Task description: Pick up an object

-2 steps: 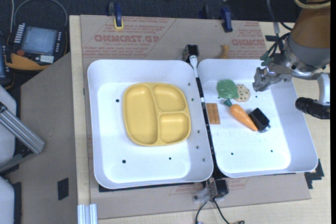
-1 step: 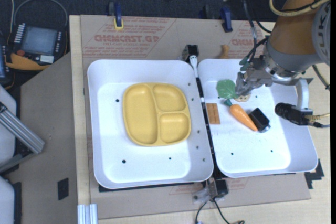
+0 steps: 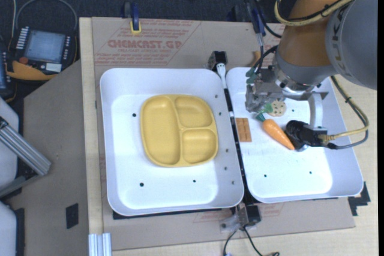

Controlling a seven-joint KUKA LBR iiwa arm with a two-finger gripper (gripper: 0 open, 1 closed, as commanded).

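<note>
In the right bin (image 3: 300, 183), an orange carrot (image 3: 278, 133) with a green top lies slanted near the middle. Just above it sits a pale round disc with dark dots (image 3: 277, 108). A small brown block (image 3: 242, 129) rests by the bin's left wall. My gripper (image 3: 259, 104) hangs low over the upper left of this bin, right above the carrot's green end and touching or nearly touching the disc's left side. The gripper body hides what lies under it.
The left bin (image 3: 120, 177) holds a yellow divided plate (image 3: 179, 129) in its middle. The lower half of the right bin is bare white floor. The grey arm with its orange band (image 3: 312, 21) reaches in from the upper right.
</note>
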